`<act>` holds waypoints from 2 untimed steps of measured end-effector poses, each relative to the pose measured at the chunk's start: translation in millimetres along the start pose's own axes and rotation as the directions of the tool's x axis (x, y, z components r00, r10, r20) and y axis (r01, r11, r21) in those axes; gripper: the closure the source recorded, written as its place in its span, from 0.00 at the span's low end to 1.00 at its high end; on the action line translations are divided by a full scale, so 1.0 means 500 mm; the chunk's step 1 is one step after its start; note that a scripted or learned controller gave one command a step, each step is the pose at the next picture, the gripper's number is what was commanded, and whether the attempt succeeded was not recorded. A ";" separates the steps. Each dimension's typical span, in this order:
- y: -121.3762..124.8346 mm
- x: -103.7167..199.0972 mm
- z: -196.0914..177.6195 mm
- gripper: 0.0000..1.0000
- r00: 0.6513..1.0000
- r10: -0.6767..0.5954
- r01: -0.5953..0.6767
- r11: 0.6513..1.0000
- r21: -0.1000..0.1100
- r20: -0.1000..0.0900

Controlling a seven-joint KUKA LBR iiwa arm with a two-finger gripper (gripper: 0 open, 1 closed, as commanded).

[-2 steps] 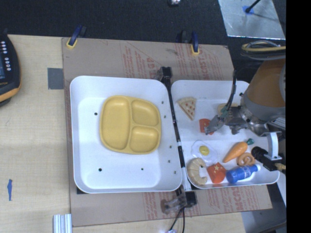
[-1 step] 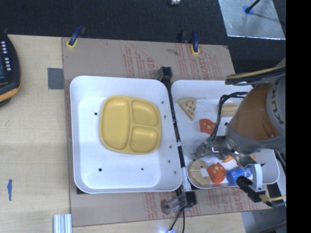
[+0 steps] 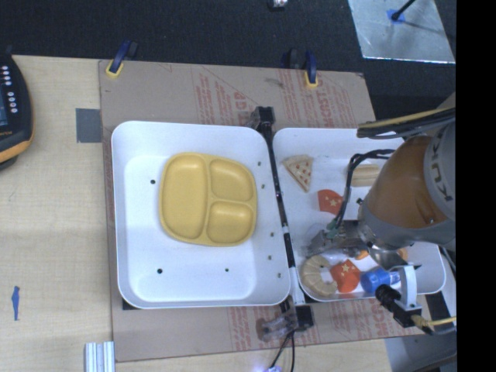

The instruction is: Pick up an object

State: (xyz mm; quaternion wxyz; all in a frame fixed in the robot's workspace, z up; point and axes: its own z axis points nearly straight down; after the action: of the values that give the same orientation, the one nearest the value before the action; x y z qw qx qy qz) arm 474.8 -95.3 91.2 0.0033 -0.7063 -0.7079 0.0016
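Note:
The right bin (image 3: 310, 139) holds several small toys. A tan pizza-like wedge (image 3: 298, 170) lies near its far left corner. A red piece (image 3: 329, 201) lies just below the wedge. At the near edge is a round tan disc (image 3: 316, 278), with a second red piece (image 3: 345, 275) at its right side. Beside that sits a blue and white item (image 3: 384, 280). A tan block (image 3: 364, 174) is partly hidden behind the arm. My gripper (image 3: 337, 242) hangs low over the bin's middle, just above the disc and the near red piece.
The left bin (image 3: 124, 208) holds a yellow divided plate (image 3: 208, 198). The grey arm with its orange band (image 3: 403, 188) covers the right half of the right bin. A black divider rail (image 3: 275, 200) runs between the bins. A handheld controller (image 3: 12, 107) lies at the bench's far left.

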 end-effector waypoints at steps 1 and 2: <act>0.001 -0.002 0.000 0.00 1.000 0.000 0.000 1.000 -0.003 0.002; 0.027 -0.013 -0.001 0.00 1.000 -0.001 0.001 1.000 -0.006 0.002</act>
State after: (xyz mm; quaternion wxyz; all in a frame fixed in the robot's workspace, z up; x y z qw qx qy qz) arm 488.6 -101.5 91.7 0.0004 -0.7059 -0.7083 0.0003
